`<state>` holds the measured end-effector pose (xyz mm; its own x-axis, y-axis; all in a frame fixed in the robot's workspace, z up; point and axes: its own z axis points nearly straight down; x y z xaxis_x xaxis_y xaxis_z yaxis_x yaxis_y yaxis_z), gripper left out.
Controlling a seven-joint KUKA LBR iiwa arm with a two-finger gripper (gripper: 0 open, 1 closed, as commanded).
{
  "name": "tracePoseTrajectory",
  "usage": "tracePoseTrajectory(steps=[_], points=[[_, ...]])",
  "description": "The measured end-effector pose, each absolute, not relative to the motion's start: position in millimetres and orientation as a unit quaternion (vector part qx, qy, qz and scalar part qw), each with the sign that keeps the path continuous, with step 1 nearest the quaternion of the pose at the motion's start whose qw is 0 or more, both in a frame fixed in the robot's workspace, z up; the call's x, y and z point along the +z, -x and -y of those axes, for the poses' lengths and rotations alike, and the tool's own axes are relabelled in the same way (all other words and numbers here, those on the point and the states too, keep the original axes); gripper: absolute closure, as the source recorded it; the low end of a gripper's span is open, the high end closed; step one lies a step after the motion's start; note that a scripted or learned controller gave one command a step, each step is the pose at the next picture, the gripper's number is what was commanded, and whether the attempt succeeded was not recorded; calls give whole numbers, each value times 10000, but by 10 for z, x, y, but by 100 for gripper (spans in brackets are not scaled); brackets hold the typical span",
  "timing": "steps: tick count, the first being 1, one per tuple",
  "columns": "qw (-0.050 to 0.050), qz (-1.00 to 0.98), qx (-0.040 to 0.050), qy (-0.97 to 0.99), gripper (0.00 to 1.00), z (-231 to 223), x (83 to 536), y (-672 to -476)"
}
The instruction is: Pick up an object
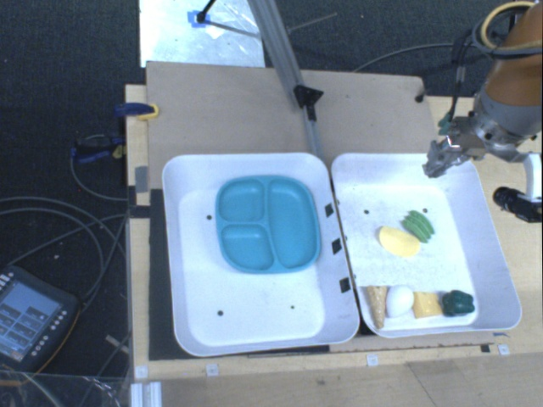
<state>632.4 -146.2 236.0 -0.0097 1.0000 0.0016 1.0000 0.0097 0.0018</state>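
The light brown wooden bench (229, 108) stands on dark carpet floor (59, 58) with loose cables (85, 227). It carries two shallow white plastic bins. The left bin (195, 312) holds a blue divided tray (267, 223). In the right bin (492, 261), small food toys lie from centre to 6 o'clock, among them a yellow oval piece (398, 242). The end effector (434, 166) hangs at the bin's 12 o'clock edge, nothing seen in it; whether spread or pressed together, I cannot tell.

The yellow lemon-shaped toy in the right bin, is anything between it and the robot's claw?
Nothing visible blocks it. The gripper hangs over the right white bin's far corner, bare floor between. The yellow lemon-shaped toy lies mid-bin, with the green ridged toy close beside its far right side.
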Motion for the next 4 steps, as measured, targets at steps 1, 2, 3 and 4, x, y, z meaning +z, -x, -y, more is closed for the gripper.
tracePoseTrajectory(steps=[1, 2, 3, 4], points=[[-4, -7111, 13, -7031, 100, 956, 2387, -6264], [-13, -7110, 5, -7032, 100, 444, 2269, -6086], [-13, -7110, 7, -7032, 100, -70, 2326, -5844], [-14, -7110, 6, -7032, 100, -621, 2236, -5691]])
